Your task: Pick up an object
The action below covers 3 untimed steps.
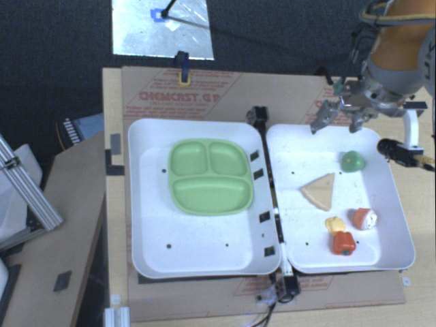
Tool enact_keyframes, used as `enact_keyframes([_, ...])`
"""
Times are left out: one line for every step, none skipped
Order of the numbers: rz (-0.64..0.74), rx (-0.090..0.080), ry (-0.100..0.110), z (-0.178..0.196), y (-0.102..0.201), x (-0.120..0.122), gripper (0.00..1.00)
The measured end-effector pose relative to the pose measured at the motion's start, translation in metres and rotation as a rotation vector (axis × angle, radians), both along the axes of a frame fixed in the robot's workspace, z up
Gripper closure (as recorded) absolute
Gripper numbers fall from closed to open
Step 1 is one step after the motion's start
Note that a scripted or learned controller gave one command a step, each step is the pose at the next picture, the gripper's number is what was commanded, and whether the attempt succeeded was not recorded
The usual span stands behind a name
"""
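left bin (146,251): green divided plate (210,177) lies mid-bin | right bin (395,251): tan wedge (320,191) at centre, green ball (352,161) far right, yellow piece (334,223), red-white piece (364,218) and red piece (343,243) near right | claw (339,119): released, fingers spread, grasping nothing, above the bin's far edge
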State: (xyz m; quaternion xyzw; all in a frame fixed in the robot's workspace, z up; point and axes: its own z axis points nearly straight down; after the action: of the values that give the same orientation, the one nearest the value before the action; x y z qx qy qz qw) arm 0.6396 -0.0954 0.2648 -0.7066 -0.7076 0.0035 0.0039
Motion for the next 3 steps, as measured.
enact_keyframes([0.002,-0.001,-0.012,0.008,0.000,0.002,0.00])
enact_keyframes([0.000,-0.001,-0.011,-0.033,-0.001,0.001,0.00])
enact_keyframes([0.000,-0.001,-0.011,-0.076,-0.007,0.001,0.00])
